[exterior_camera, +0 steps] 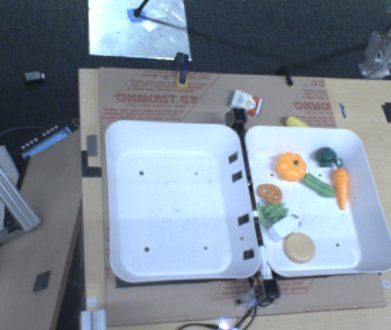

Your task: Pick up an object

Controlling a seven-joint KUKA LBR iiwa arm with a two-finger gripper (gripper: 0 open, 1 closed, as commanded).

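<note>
A wooden bench (147,91) carries two shallow white bins; the right bin (371,205) holds all the toy food. The orange pumpkin (290,166), near that bin's middle, looks like the likeliest pick: probably light, hard plastic, rounded and somewhat slippery, best pinched across its widest part. Right of the pumpkin lie broccoli (327,157) and a carrot (341,185); below it, a pretzel (269,193). The gripper's opening I cannot tell.

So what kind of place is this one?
Likely a robotics lab test bench: two white bins on a board, toy food such as a carrot and pumpkin, cables on dark carpet.
</note>
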